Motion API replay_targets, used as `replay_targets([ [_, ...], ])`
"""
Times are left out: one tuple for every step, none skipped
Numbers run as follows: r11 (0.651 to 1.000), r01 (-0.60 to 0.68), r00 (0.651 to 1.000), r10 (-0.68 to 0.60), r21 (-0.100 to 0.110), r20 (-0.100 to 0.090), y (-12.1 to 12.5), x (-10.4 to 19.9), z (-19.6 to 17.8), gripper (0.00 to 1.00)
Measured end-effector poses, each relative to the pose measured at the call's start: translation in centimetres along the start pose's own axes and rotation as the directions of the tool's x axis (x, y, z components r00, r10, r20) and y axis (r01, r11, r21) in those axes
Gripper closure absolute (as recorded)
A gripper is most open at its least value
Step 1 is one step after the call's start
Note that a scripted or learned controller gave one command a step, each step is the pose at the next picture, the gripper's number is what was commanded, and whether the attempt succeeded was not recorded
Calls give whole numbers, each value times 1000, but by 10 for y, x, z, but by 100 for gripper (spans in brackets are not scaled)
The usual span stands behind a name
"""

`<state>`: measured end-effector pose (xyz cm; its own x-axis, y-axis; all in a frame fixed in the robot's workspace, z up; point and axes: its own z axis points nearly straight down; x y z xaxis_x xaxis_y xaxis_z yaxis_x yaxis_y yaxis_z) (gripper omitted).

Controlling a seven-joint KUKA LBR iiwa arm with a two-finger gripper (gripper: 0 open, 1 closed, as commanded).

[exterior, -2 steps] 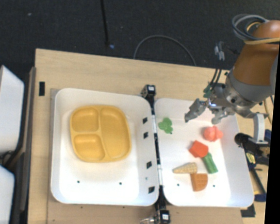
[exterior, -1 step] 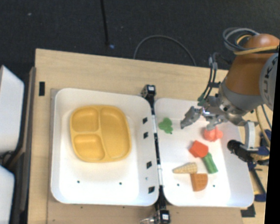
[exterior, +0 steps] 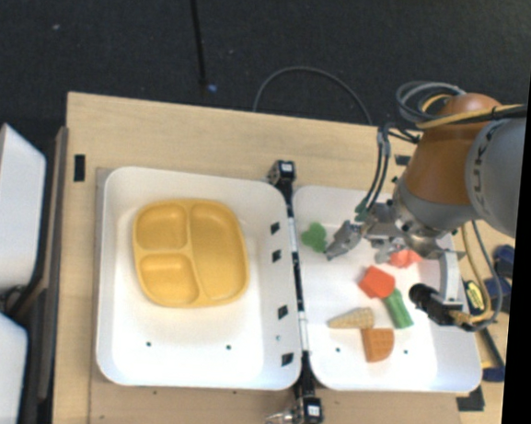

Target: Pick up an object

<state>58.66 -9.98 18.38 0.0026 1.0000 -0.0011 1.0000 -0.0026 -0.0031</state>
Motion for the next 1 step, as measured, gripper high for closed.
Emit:
replay_targets([
  [1000,-2,1000,2,-1,0,5,1,43,0],
])
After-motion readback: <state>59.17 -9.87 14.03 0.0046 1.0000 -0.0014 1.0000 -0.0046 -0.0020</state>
